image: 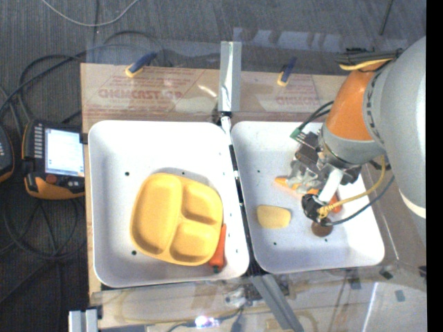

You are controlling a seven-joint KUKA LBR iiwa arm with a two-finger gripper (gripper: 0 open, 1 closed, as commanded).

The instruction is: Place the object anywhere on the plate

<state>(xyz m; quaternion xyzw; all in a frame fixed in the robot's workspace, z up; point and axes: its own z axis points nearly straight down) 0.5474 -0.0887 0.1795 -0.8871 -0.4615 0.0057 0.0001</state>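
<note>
I counted two bins on the bench, the left bin [111, 185] and the right bin [360, 244], side by side. My claw [306, 174] hung over the right bin, a little toward twelve o'clock from its middle. I could not tell whether it was apart or together, because the wrist hid it from above.

There was one plate [178, 217], yellow, with three wells. It lay in the left bin, toward five o'clock from that bin's middle, and none of its wells held anything. One carrot [219, 246] lay along the plate's four o'clock rim, touching it and resting on the bin floor, not on the plate.

The right bin held three loose things. One orange bit [282, 181] lay just at nine o'clock of my claw, very close to it. I could not make out whether the claw touched it. It was on the bin floor, well apart from the plate, with the wall between the bins in the way. One tan lump [274, 217] lay toward seven o'clock from the claw, near the bin's left wall and clear of the orange bit. One brown disc [321, 229] lay at about five o'clock from the claw.

Beyond the bins, at twelve o'clock, two clips held the board edge: one [138, 64] above the left bin and one [285, 72] above the right. One handset [54, 156] with a lit screen sat at nine o'clock of the left bin.
</note>
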